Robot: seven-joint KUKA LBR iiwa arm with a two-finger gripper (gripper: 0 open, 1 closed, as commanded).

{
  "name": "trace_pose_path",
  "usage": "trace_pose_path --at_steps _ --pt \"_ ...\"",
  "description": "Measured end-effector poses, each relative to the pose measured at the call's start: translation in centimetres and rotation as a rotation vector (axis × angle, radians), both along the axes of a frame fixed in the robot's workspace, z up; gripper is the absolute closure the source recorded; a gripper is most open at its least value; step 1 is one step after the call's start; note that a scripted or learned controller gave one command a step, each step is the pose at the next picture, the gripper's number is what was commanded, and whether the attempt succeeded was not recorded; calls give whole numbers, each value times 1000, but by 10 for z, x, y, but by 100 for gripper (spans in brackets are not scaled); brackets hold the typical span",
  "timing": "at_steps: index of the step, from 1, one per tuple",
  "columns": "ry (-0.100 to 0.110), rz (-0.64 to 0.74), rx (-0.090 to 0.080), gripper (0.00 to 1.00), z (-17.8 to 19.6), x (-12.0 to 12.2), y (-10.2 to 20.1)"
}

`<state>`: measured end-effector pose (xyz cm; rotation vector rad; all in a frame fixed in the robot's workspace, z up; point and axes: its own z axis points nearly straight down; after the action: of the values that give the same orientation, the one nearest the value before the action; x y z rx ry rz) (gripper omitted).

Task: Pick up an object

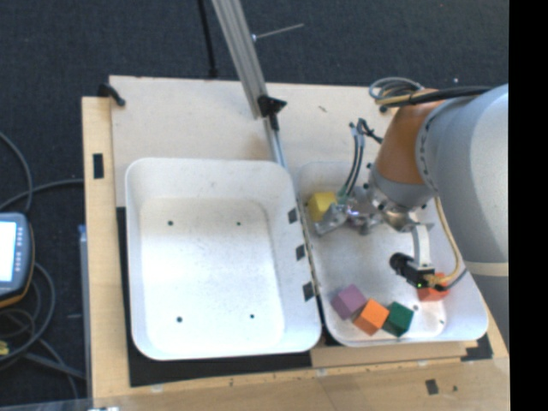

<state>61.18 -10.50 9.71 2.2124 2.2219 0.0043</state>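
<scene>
- Against the right bin's (462, 319) left wall, near its far end: yellow block (322, 203), gripper (334, 218) touching or just beside it, grip unclear, not possible to tell from this slant.
- Nearer the front rim: purple block (348, 300), orange block (372, 315), green block (398, 318), touching in a row.
- Alongside: left bin (214, 264), speckled white.
- Underneath: pale wooden bench (171, 118); beyond, dark carpet (86, 32), cables, metal post (240, 41).

Left of me: white bin (145, 187), shallow, on tan tabletop (188, 114). Aluminium rail (240, 45) slanting from top edge down to between bins, black clamp (271, 106) on it. Beyond tabletop: dark carpet (77, 32), cables (34, 349), handheld screen unit (13, 255) at far left.
</scene>
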Motion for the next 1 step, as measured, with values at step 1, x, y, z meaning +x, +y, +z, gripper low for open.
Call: trace_pose_path --at_steps 1 --pt "64 -15 5 0 -4 51 12"
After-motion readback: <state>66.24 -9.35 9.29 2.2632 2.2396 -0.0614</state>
